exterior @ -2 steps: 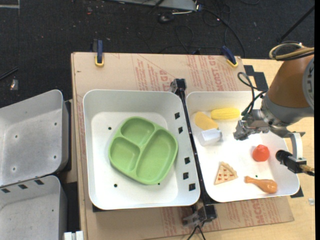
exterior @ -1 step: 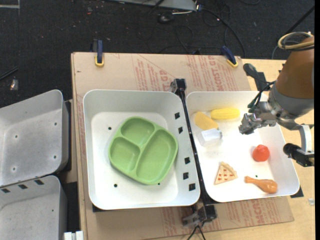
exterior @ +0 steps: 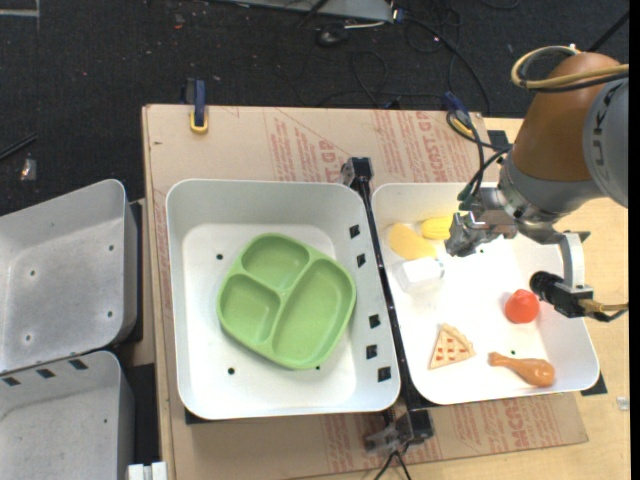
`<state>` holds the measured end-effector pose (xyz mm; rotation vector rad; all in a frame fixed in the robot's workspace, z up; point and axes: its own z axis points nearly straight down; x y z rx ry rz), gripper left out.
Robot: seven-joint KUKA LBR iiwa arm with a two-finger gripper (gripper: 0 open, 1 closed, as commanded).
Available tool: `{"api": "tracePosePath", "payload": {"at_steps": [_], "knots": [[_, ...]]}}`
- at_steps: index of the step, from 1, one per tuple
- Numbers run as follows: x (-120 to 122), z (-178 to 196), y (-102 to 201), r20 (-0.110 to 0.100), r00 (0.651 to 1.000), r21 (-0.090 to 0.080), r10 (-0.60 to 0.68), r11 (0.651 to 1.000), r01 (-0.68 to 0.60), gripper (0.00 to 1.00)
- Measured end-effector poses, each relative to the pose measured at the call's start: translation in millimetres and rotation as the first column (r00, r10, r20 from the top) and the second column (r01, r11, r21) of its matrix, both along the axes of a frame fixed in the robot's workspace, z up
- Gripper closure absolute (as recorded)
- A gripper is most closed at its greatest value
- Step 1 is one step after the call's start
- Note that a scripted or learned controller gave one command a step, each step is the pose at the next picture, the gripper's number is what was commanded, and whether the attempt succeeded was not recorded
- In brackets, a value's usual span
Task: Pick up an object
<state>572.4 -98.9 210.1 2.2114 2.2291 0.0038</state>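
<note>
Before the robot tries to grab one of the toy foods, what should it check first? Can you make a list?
1. Gripper is over the right bin, where the toy foods lie: ok.
2. It is close to a target: ok, it hangs right beside the yellow pieces.
3. Nothing is already caught in the gripper: cannot tell, its tip is too dark and small.
4. The yellow pieces and white block lie crowded together, so grabbing just one could be tricky: not ok.
5. Easier targets lie apart: ok, the red tomato, pizza slice and drumstick each have space around them.
6. Green plate sits in the left bin, out of the way: ok.
</note>
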Motion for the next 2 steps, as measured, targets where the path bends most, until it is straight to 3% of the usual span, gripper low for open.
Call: {"api": "tracePosePath", "payload": {"at_steps": [2], "knots": [[17.3,15.8,107.9,-0.001,1.000,0.000,-0.002,1.000,0.002,1.00]]}}
